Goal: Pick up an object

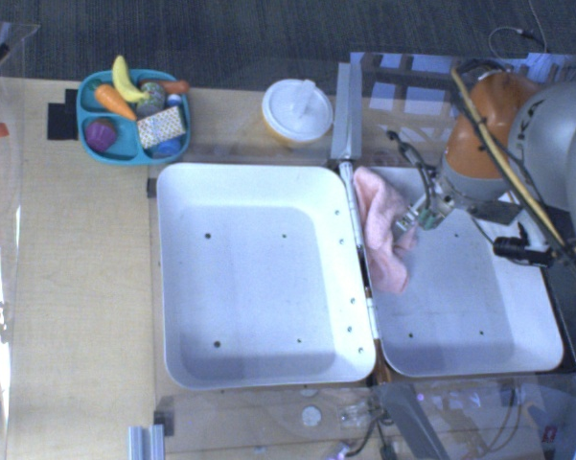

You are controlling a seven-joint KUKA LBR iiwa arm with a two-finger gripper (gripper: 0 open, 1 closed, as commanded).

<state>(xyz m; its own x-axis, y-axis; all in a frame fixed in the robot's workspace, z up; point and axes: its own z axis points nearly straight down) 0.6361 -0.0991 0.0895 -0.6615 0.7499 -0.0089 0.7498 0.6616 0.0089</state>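
Note:
A pink cloth (pixel 381 233) lies crumpled along the left wall of the right bin (pixel 479 343), with its top end near the bin's far left corner. My gripper (pixel 411 220) reaches in from the right and its tip sits right at the cloth's right edge, where a fold of the cloth bulges toward it. The tip touches or nearly touches that fold. The grey arm with its orange band (pixel 484 137) rises behind it at the upper right.
The left bin (pixel 259 276) adjoins the right one. Behind it stand a white lidded container (pixel 297 110) and a blue tray (pixel 129 118) of toy food. Cables run over the right bin's far right side.

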